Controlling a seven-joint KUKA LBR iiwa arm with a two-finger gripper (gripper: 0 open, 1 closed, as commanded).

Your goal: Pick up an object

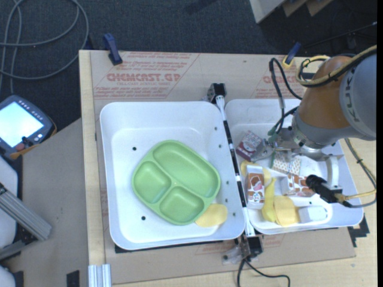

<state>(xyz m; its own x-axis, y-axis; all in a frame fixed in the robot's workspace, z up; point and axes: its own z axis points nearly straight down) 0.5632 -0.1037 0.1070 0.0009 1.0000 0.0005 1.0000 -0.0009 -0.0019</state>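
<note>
Yellow pieces (pixel 281 210) are lying just below the claw (pixel 276 149), beside a brown-and-white packet (pixel 255 188). To the claw's left a crumpled wrapper (pixel 250 143) is crowding it; whether its grip is wide or closed, I cannot tell. Farther left, a green divided plate (pixel 175 181) is sitting in the left bin (pixel 119 130), leaving bare floor near the rim.
</note>
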